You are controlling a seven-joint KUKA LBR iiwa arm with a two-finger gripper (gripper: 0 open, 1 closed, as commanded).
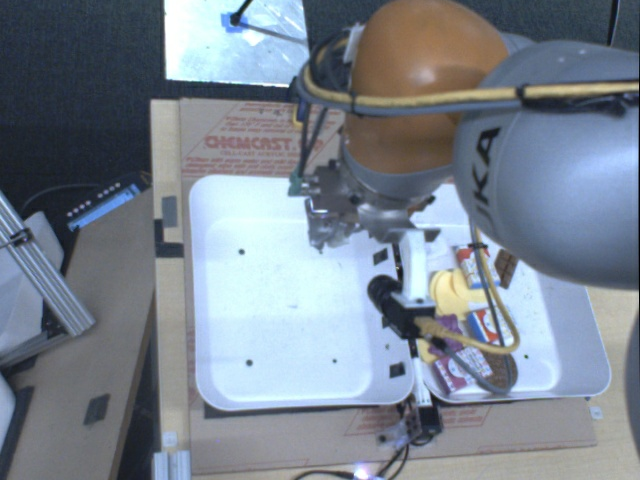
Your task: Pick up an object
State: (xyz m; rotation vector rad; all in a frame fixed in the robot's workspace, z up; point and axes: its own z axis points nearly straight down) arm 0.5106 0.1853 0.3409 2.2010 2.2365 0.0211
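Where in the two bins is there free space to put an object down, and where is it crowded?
The left bin has bare floor over its middle and near side, from its left wall to its right wall. Its far right corner lies under the hand. The right bin is crowded: a yellow object and packets lie close together by its left wall.

Arm [540,138] blocks most of the right bin [565,343], so the yellow thing [450,290] and purple packet [455,370] are half hidden. The arm's cut off at the right edge too.
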